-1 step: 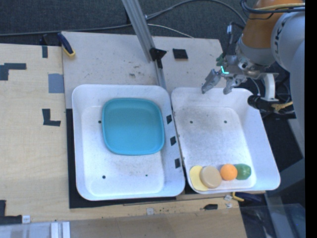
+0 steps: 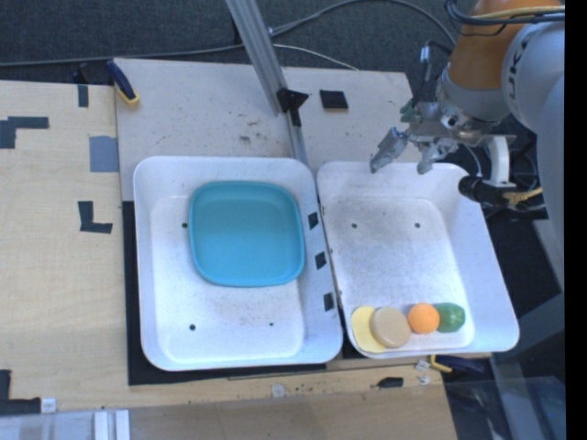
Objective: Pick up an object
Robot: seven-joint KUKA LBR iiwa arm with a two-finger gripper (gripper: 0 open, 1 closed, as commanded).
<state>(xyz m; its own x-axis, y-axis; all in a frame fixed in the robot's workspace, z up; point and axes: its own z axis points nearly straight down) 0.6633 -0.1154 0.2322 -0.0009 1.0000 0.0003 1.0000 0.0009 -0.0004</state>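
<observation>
Camera view shows me a pale wooden bench [image 2: 55, 273], two speckled white plastic bins [image 2: 408, 246], and the metal claw [image 2: 402, 161] spread open, holding nothing.

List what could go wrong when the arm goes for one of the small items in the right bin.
1. The yellow disc, tan disc, orange ball and green item sit packed together, so the fingers may catch two or push them apart.
2. They lie against the near wall of the right bin, leaving little room.
3. The gripper hangs open at the far rim, away from them.
</observation>
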